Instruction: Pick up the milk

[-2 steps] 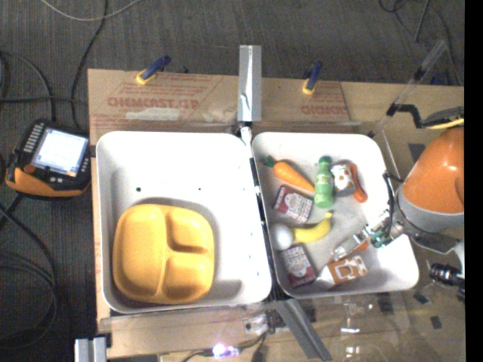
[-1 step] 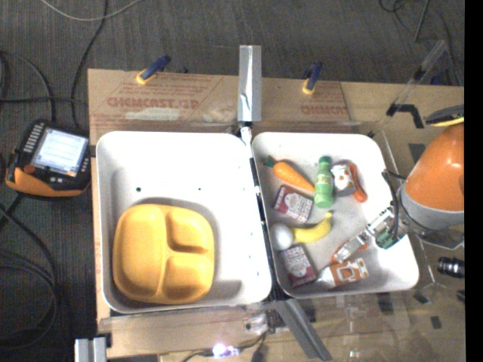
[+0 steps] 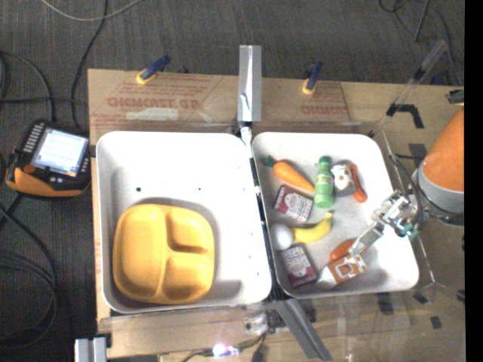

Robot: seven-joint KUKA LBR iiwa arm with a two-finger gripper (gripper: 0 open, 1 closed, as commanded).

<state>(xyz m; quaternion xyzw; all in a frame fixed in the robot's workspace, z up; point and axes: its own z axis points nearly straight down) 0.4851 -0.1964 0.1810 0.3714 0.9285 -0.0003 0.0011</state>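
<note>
A small white and orange carton point(image 3: 347, 268), which I take for the milk, lies tilted near the front right corner of the right bin point(image 3: 392, 277). My gripper point(image 3: 362, 247) reaches in from the right and slants down to the carton's upper edge. Whether it touches the carton is unclear. A red sausage-like piece point(image 3: 339, 249) lies just left of the gripper tip. Nothing is visibly lifted.
The right bin also holds a carrot point(image 3: 290, 173), a green bottle point(image 3: 324, 181), another white and red carton point(image 3: 344, 176), two maroon packets point(image 3: 293, 204), a banana point(image 3: 313, 230) and a white egg point(image 3: 281, 237). A yellow divided tray point(image 3: 164, 251) sits in the left bin point(image 3: 121, 157).
</note>
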